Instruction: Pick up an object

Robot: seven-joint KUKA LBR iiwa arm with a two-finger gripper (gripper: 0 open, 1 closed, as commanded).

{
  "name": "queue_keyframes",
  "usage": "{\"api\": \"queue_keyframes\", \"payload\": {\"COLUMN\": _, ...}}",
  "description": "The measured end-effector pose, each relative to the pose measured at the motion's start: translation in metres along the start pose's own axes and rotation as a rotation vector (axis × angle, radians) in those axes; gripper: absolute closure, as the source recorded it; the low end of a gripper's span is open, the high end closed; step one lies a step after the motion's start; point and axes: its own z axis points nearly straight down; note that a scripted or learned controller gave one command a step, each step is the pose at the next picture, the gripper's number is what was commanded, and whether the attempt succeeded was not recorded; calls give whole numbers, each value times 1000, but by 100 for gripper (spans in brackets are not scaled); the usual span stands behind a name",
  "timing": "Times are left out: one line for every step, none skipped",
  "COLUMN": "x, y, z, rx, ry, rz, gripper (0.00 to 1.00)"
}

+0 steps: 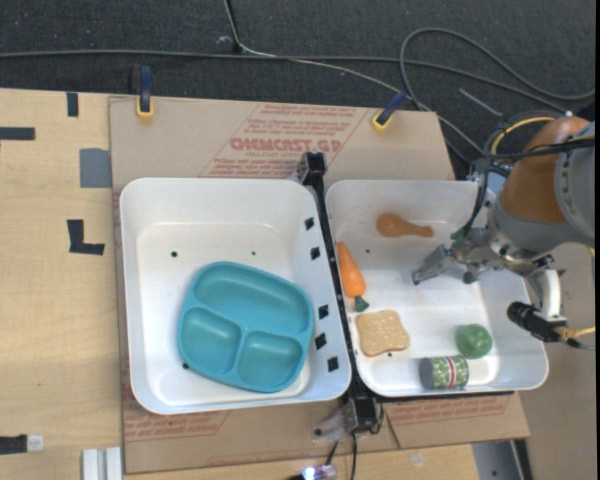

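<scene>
The bench (40, 268) carries a cardboard sheet (280, 138) clamped at its far edge, likely to keep it from sliding, and two white bins side by side on top. The left bin (150, 218) holds a teal divided plate (245, 325), lying flat near its front. The right bin (520, 368) holds the candidates for picking: a carrot (351, 271) against the left wall, a slice of toast (382, 333) just in front of it, a chicken drumstick (403, 227) toward the back, a green ball-like item (473, 341) and a small can (445, 372) on its side near the front edge. They lie well apart, which should leave room to come down on any one. The arm (545, 193) leans in from the right, its gripper (448, 266) low over the bare middle of the right bin, touching none of the items; its fingers look spread and nothing sits between them. The drumstick and green item seem nearest
</scene>
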Motion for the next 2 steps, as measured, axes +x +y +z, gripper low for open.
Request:
{"api": "queue_keyframes", "payload": {"x": 0, "y": 1, "z": 4, "rx": -8, "ry": -4, "rz": -1, "gripper": 0}}
{"api": "queue_keyframes", "payload": {"x": -1, "y": 2, "z": -7, "rx": -12, "ry": -7, "rz": -1, "gripper": 100}}
